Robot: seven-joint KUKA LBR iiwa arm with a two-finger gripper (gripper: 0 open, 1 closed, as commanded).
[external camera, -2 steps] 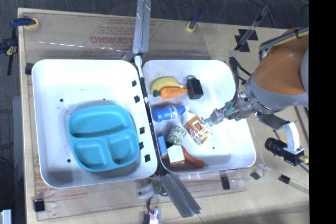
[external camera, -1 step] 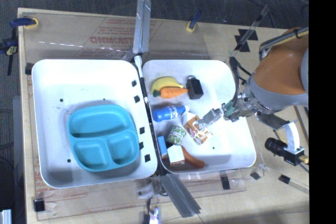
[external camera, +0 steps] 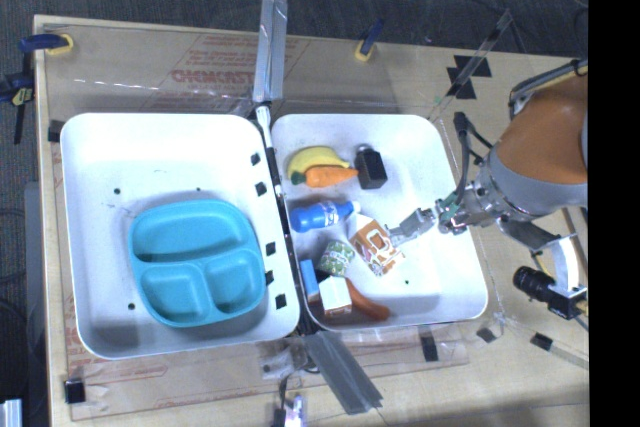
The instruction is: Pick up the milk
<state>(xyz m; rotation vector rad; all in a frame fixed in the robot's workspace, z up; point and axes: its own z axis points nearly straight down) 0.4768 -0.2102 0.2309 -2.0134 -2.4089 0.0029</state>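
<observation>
**Milk carton at the end effector's tip in the right bin**

Nearest the camera, along the front wall of the right bin (external camera: 455, 295), lie a small orange-and-white box (external camera: 335, 297) and a brown item (external camera: 372, 309) just behind it. A green-patterned packet (external camera: 337, 256) sits beside them, and a blue-and-white bottle (external camera: 322, 214) lies on its side further back. At the bin's rear are a banana (external camera: 316, 159), a carrot (external camera: 331, 177) and a black block (external camera: 370, 167).

The milk carton (external camera: 376, 247), white with orange print, lies tilted near the bin's middle. The end effector (external camera: 403, 229) reaches in from the right, its tip touching the carton's upper right edge; I cannot tell how far its jaws are parted.

The left bin (external camera: 90, 155) holds a blue divided tray (external camera: 197, 260). Both bins rest on the worktop (external camera: 150, 65).
</observation>
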